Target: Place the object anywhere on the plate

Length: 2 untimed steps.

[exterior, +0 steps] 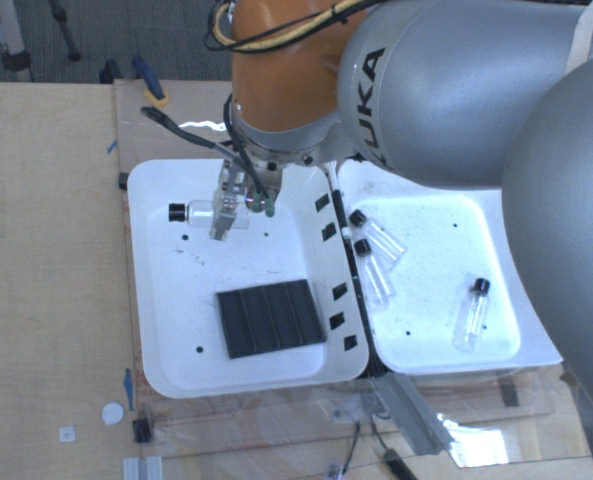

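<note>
My hand (228, 213) hangs low over the far part of the left bin (156, 268), and a small clear vial (198, 211) with a black cap lies right at my fingertips, its body reaching in between them. I cannot tell whether I am clamped on it or merely around it; the glare and the slant hide the contact.

The vial looks light, hard and smooth, likely plastic or glass, so I judge it slippery and prone to roll on the white floor if nudged. The best hold would be across the middle of the clear barrel, fingers square to its length, not on the cap end, which sticks out away from my wrist.

Nearer the camera from my hand lies the dark ribbed plate (271, 318), flat in the same bin and well apart from the vial. Its ribs should help stop rolling once the vial is set down. The way from my hand to it is open floor.

Beside my wrist runs the wall between the bins, with black clips along it; beyond it, the right bin (496, 318) holds three more vials (471, 313). The surface (46, 268) lies beyond the bin's outer rim.
</note>
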{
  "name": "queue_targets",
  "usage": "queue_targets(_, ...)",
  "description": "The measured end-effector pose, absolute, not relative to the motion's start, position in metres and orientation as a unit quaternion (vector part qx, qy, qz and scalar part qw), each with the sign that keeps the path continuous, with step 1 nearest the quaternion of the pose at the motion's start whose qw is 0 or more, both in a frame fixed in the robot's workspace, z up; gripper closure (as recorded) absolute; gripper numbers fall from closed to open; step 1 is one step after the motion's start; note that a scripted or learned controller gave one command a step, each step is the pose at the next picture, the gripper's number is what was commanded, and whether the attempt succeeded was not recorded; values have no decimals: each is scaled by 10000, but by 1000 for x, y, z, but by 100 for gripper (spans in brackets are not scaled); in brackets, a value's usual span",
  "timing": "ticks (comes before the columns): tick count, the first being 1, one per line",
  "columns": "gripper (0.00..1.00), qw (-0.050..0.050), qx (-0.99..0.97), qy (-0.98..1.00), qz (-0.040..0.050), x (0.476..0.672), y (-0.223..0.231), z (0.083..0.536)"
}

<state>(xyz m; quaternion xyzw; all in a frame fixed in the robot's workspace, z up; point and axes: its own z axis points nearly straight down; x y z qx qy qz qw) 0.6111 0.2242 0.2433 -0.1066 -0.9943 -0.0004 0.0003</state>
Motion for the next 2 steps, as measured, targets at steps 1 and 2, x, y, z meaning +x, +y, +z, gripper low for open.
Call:
queue_targets(1,100,4,-1828,-9832,-2,585,225,242)
queue_targets(2,100,-10,-3188,-9478,-7,612,224,205)
